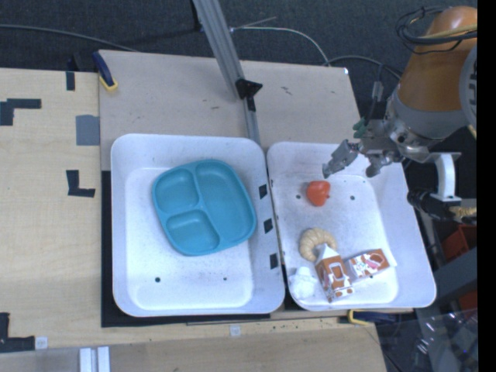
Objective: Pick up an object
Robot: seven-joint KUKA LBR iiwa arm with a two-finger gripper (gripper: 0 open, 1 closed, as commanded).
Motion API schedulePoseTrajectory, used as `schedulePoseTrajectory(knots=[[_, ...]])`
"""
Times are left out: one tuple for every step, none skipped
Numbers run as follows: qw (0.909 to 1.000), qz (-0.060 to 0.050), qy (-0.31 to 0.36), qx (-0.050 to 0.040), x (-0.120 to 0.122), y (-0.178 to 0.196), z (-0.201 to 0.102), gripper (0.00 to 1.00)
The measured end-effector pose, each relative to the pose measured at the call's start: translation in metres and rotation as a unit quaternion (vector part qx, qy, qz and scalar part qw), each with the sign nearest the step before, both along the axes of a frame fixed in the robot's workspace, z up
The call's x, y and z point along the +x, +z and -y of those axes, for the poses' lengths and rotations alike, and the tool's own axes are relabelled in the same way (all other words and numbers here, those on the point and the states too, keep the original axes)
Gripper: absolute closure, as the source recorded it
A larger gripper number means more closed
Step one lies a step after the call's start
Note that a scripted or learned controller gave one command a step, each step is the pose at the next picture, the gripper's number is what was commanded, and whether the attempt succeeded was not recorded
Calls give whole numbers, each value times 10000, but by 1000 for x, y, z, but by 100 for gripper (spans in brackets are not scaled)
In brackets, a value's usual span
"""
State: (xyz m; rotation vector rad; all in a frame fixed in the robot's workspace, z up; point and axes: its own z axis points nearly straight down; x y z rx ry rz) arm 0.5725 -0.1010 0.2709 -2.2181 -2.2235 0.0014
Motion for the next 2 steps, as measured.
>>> schedulePoseTrajectory(knots=[[10000, -1, -1, 0, 0, 0, 0, 0], [10000, -36, -6, 1, -2, -65, 0, 0]])
